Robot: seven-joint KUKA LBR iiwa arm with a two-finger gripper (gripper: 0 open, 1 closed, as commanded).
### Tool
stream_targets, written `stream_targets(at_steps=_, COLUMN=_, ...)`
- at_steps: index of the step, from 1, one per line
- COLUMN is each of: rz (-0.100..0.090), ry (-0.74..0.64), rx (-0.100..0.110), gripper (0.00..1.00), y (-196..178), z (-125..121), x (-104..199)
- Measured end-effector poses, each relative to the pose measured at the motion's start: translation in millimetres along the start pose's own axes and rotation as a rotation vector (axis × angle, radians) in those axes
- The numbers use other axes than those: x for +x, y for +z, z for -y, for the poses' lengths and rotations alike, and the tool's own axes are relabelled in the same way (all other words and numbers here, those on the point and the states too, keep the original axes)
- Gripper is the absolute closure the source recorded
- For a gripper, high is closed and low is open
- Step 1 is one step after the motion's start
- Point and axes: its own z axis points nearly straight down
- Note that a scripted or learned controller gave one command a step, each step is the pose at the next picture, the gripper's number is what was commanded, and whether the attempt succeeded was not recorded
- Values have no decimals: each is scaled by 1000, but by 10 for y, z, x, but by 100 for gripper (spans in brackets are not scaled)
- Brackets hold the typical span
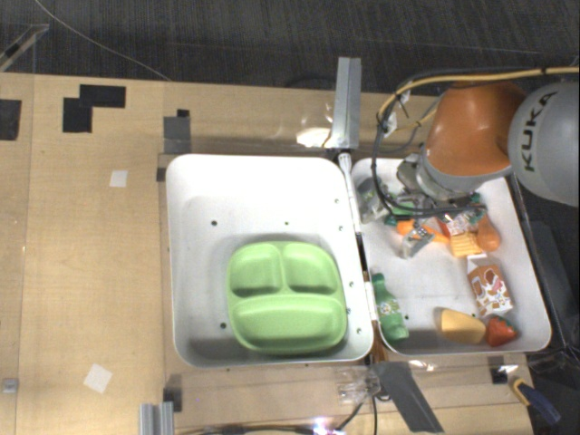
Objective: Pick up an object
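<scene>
Hand [419,234] of the grey arm [544,143], below the orange band [468,130], reaches down into the far half of the right bin [535,333] among small items; whether it is open or closed cannot be told, and nothing is visibly held between its fingers. Nearest the viewer in the right bin lie a yellow wedge [459,325] with a red piece [501,332] touching its right end, and a green bottle [390,308] along the left wall. Farther back lies a printed packet [489,288], then an orange piece [488,236] and a small carton [460,240] just beside the hand. Left bin [195,198] holds a green divided tray [286,295], resting in its near half. Both bins sit side by side on the table [82,270].
</scene>
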Motion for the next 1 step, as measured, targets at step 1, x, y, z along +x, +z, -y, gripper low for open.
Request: stream_targets(at_steps=1, rz=-6, ry=-13, rx=0, gripper=0, y=-100, z=-31, x=529)
